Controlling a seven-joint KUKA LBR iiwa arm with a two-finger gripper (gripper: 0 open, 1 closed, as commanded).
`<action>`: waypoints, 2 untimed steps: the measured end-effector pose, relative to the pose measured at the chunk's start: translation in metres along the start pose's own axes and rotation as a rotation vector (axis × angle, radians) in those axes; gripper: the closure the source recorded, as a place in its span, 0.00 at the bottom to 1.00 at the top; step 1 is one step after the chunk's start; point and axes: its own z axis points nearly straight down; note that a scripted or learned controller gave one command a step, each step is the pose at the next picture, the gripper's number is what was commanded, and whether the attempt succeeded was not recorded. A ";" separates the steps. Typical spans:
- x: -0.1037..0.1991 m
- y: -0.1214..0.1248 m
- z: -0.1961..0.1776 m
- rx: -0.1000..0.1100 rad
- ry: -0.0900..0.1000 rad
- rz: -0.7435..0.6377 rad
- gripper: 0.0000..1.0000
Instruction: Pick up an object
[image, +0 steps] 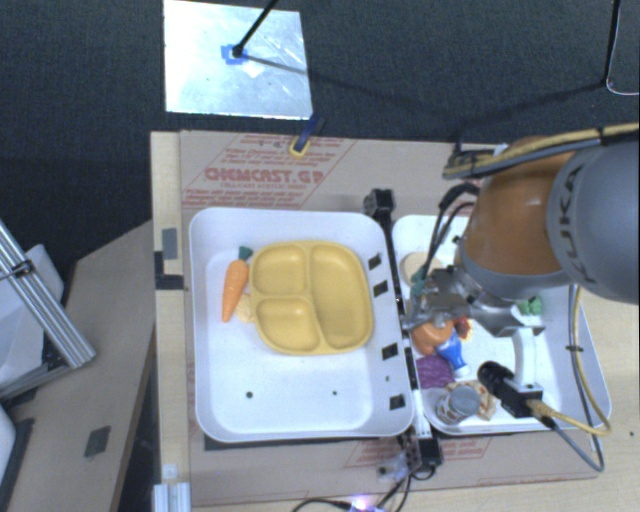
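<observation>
Orange toy (432, 335) in right bin's (585, 345) left clutter, gripper (437, 308) just above it, finger state can't tell; tight packing against purple piece (434, 371) and blue-white item (453, 352) risks a miss.

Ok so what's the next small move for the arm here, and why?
Probably a short, straight descent: the gripper hangs over the pile in the right bin, just above an orange toy beside a purple one, and nothing is visibly held yet.

Two white bins share a cardboard-covered bench (270, 170).
The left bin (290, 400) and right bin (560, 415) sit side by side, touching.
</observation>
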 end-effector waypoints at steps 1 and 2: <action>0.002 0.006 -0.004 -0.005 -0.001 -0.001 1.00; -0.011 -0.006 -0.002 -0.002 -0.001 0.003 1.00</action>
